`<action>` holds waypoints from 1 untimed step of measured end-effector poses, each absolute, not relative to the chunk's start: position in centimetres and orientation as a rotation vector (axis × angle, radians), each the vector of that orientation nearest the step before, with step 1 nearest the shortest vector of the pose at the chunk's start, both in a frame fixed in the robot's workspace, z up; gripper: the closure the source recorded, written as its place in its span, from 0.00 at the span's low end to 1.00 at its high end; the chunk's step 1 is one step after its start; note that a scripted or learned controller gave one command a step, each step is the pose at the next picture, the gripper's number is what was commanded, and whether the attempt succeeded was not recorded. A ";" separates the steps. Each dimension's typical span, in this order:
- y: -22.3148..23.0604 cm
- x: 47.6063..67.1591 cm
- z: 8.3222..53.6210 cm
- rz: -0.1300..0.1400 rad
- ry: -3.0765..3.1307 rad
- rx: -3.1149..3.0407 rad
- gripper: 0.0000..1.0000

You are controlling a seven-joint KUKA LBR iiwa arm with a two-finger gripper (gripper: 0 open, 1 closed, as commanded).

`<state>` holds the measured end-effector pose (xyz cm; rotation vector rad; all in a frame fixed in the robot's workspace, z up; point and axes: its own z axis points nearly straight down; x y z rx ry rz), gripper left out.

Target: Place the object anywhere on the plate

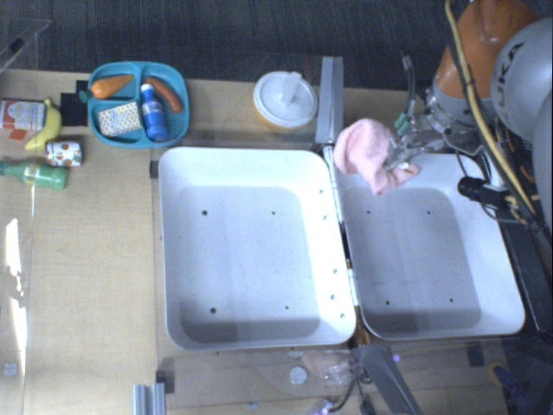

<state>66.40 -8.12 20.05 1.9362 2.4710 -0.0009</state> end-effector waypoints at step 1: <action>-7.9 66.5 22.5 0.002 2.478 1.925 1.00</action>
